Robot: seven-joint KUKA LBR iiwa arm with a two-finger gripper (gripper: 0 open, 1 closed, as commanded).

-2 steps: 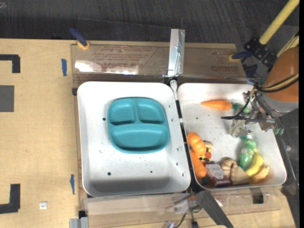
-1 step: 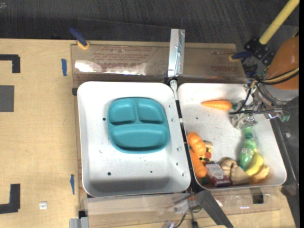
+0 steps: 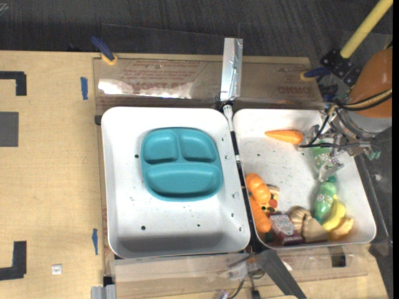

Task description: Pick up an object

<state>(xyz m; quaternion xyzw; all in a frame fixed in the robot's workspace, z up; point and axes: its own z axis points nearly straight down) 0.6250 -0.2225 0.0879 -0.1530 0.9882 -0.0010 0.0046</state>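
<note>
Camera view, contents as you find them.

Left white plastic bin: one teal divided plastic plate, lying flat near the bin's middle.

Right white plastic bin: one orange toy carrot at the far end, its long axis running left to right, blunt end to the right; one orange duck-shaped toy against the left wall; a second orange piece just nearer than it; one small dark red box and one tan rounded toy at the near edge; one green toy touching one yellow banana-shaped toy at the near right.

Gripper: hangs over the far right part of the right bin, amid cables; whether it is open or closed, you cannot tell. Nothing is visibly held.

Relation to note: the carrot lies just left of the gripper, apart from the rest, so it looks like your likeliest pick. Expect a short move leftward, with the grasp set across the carrot's long axis. The green and yellow toys lie nearer you, crowded together.
</note>
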